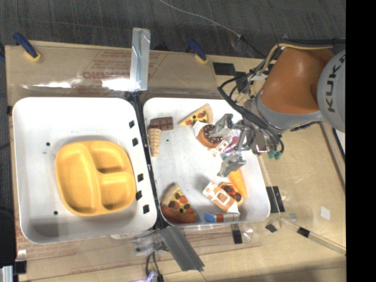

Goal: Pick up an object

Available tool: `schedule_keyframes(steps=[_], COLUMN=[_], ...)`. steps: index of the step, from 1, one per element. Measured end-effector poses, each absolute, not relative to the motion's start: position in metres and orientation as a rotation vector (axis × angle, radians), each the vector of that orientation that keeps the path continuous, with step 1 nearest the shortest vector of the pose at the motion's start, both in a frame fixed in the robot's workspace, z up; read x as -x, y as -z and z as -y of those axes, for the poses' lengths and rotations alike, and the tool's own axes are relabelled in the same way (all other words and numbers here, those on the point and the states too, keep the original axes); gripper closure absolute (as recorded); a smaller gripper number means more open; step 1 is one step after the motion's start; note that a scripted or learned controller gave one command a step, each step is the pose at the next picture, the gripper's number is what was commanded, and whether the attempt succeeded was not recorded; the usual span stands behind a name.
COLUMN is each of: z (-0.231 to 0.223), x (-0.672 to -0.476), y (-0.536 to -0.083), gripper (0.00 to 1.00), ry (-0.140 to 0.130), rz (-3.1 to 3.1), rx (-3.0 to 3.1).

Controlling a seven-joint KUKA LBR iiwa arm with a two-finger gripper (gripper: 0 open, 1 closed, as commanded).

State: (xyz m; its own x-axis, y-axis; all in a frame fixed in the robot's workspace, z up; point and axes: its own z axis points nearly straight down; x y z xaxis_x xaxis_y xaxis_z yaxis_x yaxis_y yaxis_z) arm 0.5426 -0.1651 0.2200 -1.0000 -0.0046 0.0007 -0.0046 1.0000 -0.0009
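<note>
The gripper (230, 148) hangs low over the right bin (188, 175), toward its right side; whether it is apart or together I cannot tell. A chocolate doughnut (207, 135) lies just left of it, an orange carrot piece (238, 183) just nearer.

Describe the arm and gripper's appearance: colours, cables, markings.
The arm is grey with a broad orange band above the wrist and dark "KUKA" lettering on its side. Black cables loop around the wrist. The gripper is a small metallic grey assembly, with small coloured fittings on the wrist beside it.
</note>
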Motion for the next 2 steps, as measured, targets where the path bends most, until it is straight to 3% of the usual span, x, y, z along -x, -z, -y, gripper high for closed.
schedule_keyframes(steps=[1, 2], z=[0.147, 0.104], x=[-0.477, -0.525], y=[-0.123, -0.095], gripper=[0.0, 0.0], ry=[0.002, 0.0], rz=[3.13, 3.143], rx=[0.189, 0.175])
